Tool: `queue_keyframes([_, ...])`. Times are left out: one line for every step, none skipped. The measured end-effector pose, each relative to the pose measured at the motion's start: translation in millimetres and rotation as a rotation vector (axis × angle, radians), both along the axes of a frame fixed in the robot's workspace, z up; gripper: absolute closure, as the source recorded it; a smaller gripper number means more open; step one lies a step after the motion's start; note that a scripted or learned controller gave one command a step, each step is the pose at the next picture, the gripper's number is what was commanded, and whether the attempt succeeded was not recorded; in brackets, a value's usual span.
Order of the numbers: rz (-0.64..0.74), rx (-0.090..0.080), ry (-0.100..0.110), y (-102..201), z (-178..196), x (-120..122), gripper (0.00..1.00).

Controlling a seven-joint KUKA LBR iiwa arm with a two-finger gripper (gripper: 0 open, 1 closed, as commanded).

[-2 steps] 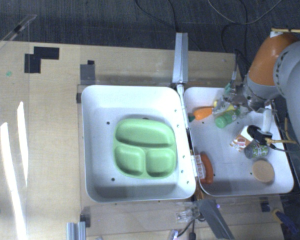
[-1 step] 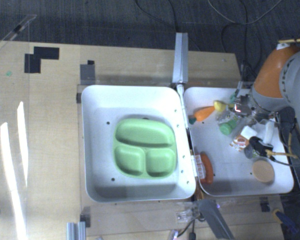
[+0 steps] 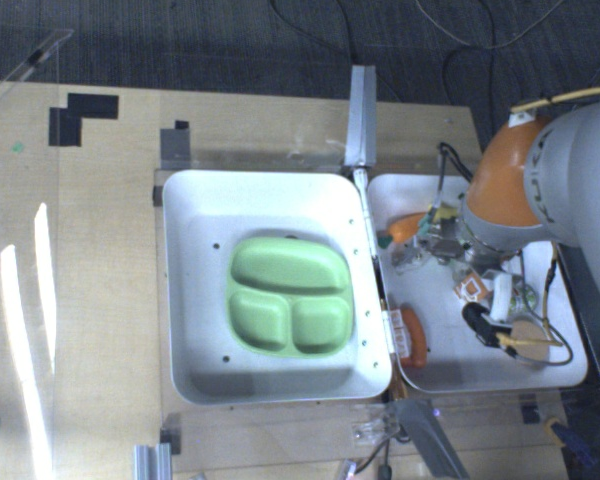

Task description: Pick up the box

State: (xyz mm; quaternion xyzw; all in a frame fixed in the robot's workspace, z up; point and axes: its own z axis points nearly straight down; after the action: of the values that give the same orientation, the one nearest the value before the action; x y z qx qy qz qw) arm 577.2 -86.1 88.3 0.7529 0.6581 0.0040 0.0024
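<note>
Low over the right bin [image 3: 570,363], the hand [image 3: 450,248] is seen beside a small box [image 3: 472,288]; its grip cannot be told.

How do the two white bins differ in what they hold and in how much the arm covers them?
The left bin holds a green three-compartment tray; the right bin holds several small items, among them a red-brown sausage-like item. The left bin lies fully in view; the arm overhangs the right bin. Both are shallow and white.
</note>
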Motion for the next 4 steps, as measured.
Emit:
queue_keyframes([0.000, 0.000, -0.009, 1, 13, 3, 1.00])
queue_keyframes([0.000, 0.000, -0.008, 1, 12, 3, 0.00])
queue_keyframes([-0.055, -0.002, -0.003, -14, 1, -87, 0.00])
queue_keyframes([-0.211, 0.000, -0.001, -15, 0, 6, 0.00])
